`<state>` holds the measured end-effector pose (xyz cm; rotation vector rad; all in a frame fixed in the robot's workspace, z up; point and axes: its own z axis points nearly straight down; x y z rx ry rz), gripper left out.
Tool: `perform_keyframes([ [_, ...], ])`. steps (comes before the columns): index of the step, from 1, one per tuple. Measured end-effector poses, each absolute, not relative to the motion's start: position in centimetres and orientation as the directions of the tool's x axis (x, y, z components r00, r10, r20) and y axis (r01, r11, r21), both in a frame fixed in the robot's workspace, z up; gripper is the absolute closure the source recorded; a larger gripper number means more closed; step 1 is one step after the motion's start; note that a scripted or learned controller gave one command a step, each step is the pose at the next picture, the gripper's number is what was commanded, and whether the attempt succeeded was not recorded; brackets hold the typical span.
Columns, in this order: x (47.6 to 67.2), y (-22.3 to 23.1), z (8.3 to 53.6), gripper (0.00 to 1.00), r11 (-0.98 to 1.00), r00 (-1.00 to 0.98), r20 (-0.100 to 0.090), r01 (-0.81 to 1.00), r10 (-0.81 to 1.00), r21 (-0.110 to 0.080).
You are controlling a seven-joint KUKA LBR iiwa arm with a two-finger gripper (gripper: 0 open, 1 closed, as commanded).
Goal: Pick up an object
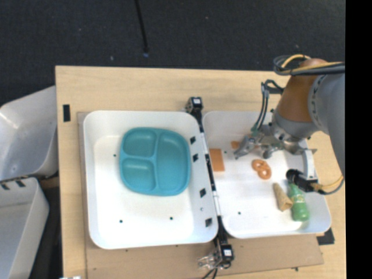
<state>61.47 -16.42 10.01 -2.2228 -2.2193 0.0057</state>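
In the right bin (256, 220) lie an orange block (217, 160) near its left wall, an orange ring-shaped piece (261, 168) in the middle, a tan cone-like piece (282, 196) and a green object (300, 207) toward the lower right. My gripper (254, 146) hangs low over the upper part of this bin, just above and left of the orange ring. Its dark fingers (242, 148) spread out to both sides, with nothing seen between them. A small orange bit (235, 145) shows by the left fingertip.
The left bin (99, 214) holds a teal divided plate (155, 160). A black-clipped divider (204, 167) runs between the bins. The grey arm with its orange band (299, 97) covers the right bin's upper right corner. Cables trail near the wrist (308, 179).
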Motion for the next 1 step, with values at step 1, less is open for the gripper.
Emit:
perform_keyframes([
  [1,61.59,-16.5,11.43,1.0,-0.004,0.004,-0.002,1.0,1.0,0.003],
])
